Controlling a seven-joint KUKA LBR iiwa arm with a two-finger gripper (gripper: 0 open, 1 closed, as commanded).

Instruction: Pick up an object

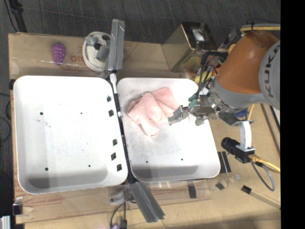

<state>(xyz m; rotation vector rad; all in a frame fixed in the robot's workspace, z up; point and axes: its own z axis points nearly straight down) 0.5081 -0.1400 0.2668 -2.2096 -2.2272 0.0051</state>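
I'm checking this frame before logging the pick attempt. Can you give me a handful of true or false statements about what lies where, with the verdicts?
1. A pink cloth lies in the right bin. True.
2. The cloth sits in the near half of that bin, by the front wall. False: it lies in the far half, toward the divider between the bins.
3. The gripper is over the right bin, at the cloth's right edge. True.
4. A purple object lies inside the left bin. False: it rests on the bench beyond that bin's far left corner.
5. A coil of white cord sits beyond the bins, near the divider's far end. True.
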